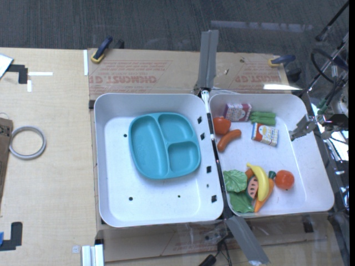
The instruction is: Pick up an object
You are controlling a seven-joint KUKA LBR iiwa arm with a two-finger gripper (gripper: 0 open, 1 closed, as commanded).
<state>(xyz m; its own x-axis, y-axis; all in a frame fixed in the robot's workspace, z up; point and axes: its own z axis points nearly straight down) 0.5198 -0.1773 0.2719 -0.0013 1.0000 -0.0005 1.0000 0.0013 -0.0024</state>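
The right bin (pixel 310 165) holds several toy foods. A red tomato (pixel 221 125) and a sausage (pixel 228 139) lie near its left wall. At the back are a pink package (pixel 237 112), green beans (pixel 262 117) and a small carton (pixel 265 134). Toward the front, a banana (pixel 260 180), a watermelon slice (pixel 252 188), lettuce leaves (pixel 235 180), a carrot (pixel 259 203) and an orange fruit (pixel 284 179) lie close together. My gripper (pixel 300 129) is small and grey at the bin's right rim, apart from every object.
A teal divided plate (pixel 165 144) lies in the left bin (pixel 111 176). A roll of tape (pixel 26 142) rests on the wooden bench at the left. Cables and metal frame parts crowd the far right.
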